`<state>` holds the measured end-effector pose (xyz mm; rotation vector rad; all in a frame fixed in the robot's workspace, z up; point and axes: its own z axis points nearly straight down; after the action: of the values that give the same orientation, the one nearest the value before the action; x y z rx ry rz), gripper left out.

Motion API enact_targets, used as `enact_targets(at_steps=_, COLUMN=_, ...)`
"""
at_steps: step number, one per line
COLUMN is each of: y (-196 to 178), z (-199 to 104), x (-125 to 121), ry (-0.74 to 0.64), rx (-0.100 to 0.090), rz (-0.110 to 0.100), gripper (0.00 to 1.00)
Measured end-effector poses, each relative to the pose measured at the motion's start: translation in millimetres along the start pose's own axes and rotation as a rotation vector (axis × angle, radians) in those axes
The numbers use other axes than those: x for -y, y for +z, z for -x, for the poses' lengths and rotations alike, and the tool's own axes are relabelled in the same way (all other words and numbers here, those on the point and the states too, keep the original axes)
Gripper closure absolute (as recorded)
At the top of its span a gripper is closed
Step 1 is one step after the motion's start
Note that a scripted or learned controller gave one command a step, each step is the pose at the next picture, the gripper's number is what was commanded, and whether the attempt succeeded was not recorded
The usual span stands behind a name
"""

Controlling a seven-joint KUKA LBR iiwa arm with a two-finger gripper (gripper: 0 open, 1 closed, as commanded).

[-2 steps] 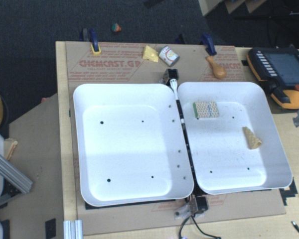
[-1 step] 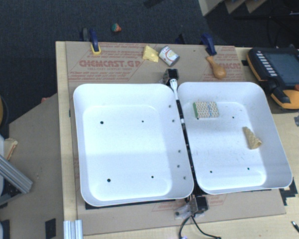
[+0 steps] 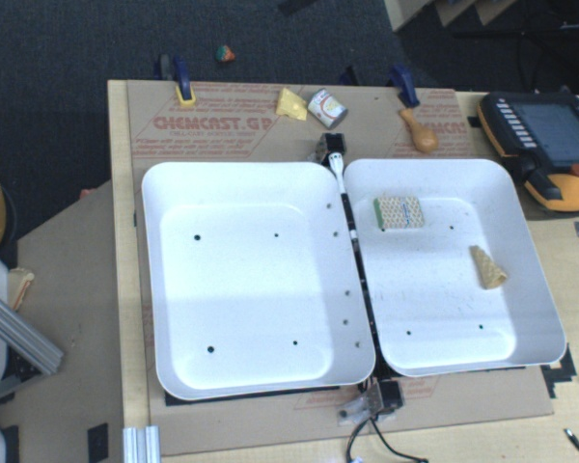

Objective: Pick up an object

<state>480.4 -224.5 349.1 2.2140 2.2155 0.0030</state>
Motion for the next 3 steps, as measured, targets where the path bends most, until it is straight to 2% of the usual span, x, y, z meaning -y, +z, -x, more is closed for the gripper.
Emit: enact_targets(at_steps=3, y=-31, z=1, x=-3, ry=-0.002, rx=0.008, rz=0.011, gripper=1.00)
